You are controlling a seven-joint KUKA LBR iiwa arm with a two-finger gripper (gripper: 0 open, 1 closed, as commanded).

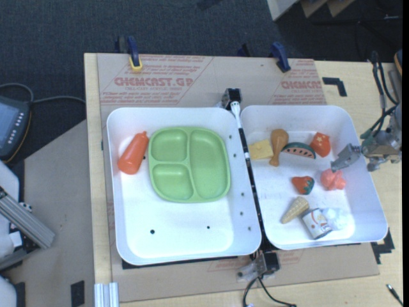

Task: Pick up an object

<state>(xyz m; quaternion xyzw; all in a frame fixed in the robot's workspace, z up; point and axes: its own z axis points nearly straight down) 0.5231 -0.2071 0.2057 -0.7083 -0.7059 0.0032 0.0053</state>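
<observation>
While the jaws, state unreadable from this angle, sit at the right bin's right edge, a pink toy lies just beside them, near the strawberry

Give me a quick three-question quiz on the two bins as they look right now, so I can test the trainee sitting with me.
1. True or false: the green divided tray lies in the right bin.
2. Which item lies beside the tray, against its left edge?
A. the orange bottle
B. the ice cream cone
C. the watermelon slice
3. Fill in: the gripper hangs at the right bin's ____ side, close to the pink toy.

Key
1. False; it lies in the left bin.
2. A
3. right
</observation>
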